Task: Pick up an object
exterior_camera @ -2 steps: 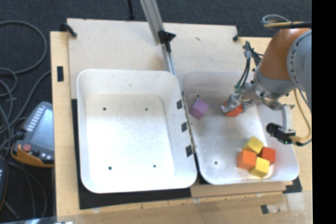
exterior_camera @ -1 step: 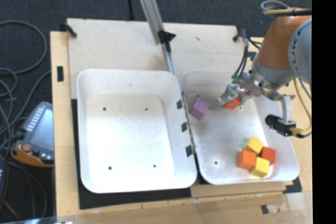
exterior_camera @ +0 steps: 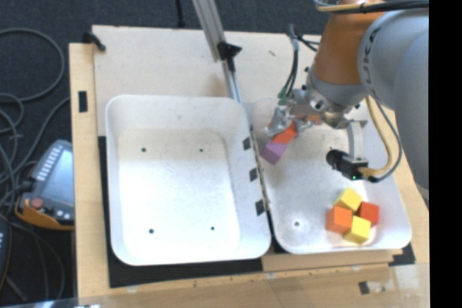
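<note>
My gripper (exterior_camera: 284,128) hangs over the left part of the right bin (exterior_camera: 310,242), close to the wall it shares with the left bin. A small orange block (exterior_camera: 286,133) sits between its fingertips, and the fingers are shut on it. A purple block (exterior_camera: 274,151) lies just below and left of the orange one, touching it; I cannot tell whether it rests on the bin floor. In the right bin's near right corner sits a cluster of blocks: a yellow block (exterior_camera: 351,199), a red block (exterior_camera: 369,213), an orange block (exterior_camera: 338,218) and another yellow block (exterior_camera: 359,229).
The left bin (exterior_camera: 180,227) shows a bare speckled floor. A slanted metal pole (exterior_camera: 206,3) rises from the bench behind the bins. A black cable connector (exterior_camera: 346,164) hangs from the arm over the right bin. Cables lie on the floor at left.
</note>
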You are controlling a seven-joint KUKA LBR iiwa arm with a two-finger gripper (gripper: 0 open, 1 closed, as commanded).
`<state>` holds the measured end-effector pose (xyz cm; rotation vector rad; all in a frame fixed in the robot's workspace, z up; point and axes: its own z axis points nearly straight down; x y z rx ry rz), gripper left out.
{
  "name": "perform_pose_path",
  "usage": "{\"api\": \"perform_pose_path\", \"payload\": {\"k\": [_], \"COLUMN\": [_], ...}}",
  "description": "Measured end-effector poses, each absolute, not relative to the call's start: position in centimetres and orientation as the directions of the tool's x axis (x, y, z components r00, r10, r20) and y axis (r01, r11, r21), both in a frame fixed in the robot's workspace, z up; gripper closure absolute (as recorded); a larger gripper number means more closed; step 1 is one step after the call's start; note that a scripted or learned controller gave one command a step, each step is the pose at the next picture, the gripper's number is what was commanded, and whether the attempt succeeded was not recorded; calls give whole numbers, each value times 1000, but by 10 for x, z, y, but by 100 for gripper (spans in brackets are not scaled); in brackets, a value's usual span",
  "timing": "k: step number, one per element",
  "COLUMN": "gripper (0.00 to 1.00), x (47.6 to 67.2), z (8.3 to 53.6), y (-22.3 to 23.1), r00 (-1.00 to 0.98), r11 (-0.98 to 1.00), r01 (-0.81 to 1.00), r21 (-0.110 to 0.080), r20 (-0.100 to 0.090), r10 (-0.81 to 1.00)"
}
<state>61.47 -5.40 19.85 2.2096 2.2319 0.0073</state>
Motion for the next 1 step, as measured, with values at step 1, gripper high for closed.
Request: {"api": "perform_pose_path", "payload": {"k": [1], "gripper": [100], "x": [591], "z": [208], "y": [8], "r00": [-9], "r11": [9], "r01": [1000], "r21": [0], "r20": [3], "r10": [1000]}}
